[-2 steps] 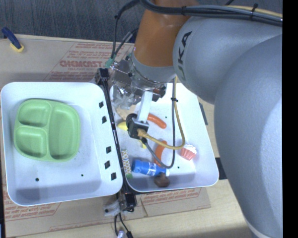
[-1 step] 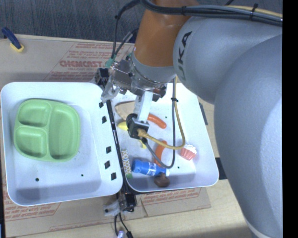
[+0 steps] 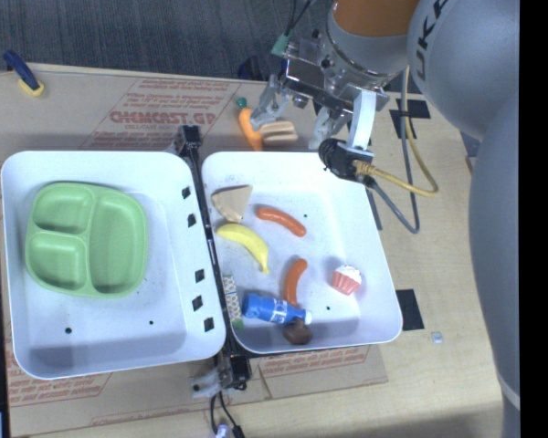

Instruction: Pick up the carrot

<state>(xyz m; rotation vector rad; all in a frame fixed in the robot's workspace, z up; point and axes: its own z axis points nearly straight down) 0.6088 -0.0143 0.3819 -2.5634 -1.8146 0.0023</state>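
I see the gripper (image 3: 272,117) at upper centre above the cardboard-covered bench (image 3: 146,108), apparently clamped on the carrot (image 3: 249,128).

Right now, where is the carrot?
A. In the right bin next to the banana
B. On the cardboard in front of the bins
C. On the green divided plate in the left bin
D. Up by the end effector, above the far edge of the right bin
D. The carrot sits at the end effector beyond the right bin's far rim, beside a tan block, away from the banana.
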